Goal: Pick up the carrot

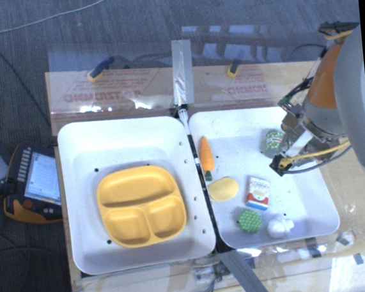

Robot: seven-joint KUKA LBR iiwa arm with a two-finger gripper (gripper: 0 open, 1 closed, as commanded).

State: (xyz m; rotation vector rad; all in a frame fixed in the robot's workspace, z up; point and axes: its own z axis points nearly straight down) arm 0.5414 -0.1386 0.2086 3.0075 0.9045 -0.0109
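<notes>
Orange carrot [206, 153], lengthwise along the right bin's [318, 222] left wall.

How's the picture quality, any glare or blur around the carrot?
Camera view: the carrot is sharp and evenly lit, without glare; bright reflections streak the glossy panel behind the bins; the yellow tray casts a soft shadow; the arm at right looks slightly soft.
</notes>
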